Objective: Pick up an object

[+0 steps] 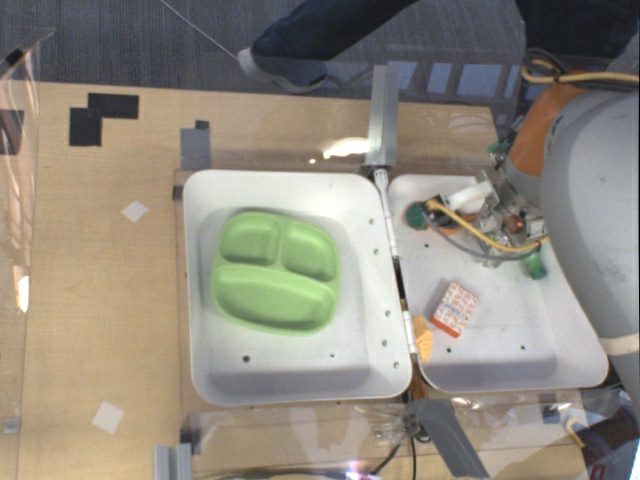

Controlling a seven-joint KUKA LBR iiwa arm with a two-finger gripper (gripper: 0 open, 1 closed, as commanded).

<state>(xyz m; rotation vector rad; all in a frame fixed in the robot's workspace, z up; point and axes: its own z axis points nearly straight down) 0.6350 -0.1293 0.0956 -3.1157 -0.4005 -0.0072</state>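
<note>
My gripper [487,220] hangs low over the back of the right bin [500,363], wrapped in yellow and orange cables. Just left of it lies a small dark green round object [416,215], close to or touching the gripper's tip. Another small green piece [535,265] sits by the gripper's right side. A pink-and-white patterned packet [453,309] lies flat in the middle of the right bin, well in front of the gripper. An orange scrap [422,343] rests at that bin's left wall. The arm's grey body [600,198] covers the bin's right part.
The left bin [250,368] holds a light green divided plate [275,271] near its centre. A metal post [384,118] stands behind the divider between the bins. A person's dark-clothed limb [330,28] crosses the floor beyond the bench.
</note>
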